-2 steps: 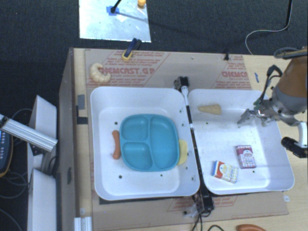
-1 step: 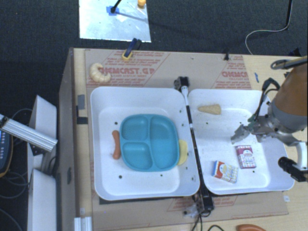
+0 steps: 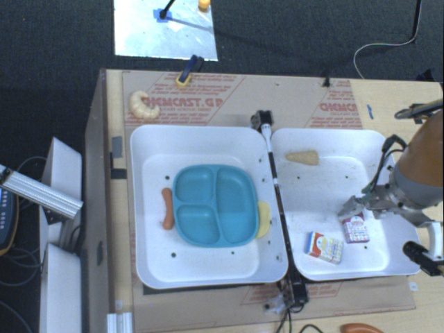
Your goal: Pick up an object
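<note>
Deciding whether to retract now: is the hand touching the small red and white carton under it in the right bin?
Cannot tell. In the camera view the hand overlaps the top edge of the red and white carton, and the slanted look-down hides any gap or contact between them.

dark carpet floor [image 3: 291, 19] surrounds a cardboard-topped bench [image 3: 229, 96]; a shiny metal sheet [image 3: 163, 19] lies at 12 o'clock.

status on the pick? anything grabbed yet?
Done: the arm has reached into the right bin, hand low beside the small carton. In hand: nothing visibly gripped; that carton and the packet lie on the bin floor. Left: grasp and lift.
</note>
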{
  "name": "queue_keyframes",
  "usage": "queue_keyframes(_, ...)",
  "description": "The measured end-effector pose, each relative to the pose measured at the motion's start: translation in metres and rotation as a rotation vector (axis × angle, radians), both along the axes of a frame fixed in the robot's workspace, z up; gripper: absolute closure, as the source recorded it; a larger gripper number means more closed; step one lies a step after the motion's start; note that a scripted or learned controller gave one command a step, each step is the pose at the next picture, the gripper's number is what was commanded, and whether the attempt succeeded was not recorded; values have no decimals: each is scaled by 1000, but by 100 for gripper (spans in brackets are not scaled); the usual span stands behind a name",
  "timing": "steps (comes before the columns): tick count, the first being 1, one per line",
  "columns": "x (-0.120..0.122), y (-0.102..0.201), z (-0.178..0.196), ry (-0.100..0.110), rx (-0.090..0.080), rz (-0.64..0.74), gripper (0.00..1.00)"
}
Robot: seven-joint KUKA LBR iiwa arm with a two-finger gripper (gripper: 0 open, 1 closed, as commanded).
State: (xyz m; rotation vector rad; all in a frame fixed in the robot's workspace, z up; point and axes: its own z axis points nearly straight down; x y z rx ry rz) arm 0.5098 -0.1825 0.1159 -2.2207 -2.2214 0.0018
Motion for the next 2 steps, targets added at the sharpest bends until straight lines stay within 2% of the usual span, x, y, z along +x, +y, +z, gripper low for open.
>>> queue_keyframes(1, -2, 20, -32, -2, 0, 2, 0)
queue_keyframes(2, 80, 55, -31, -4, 1, 3, 0)
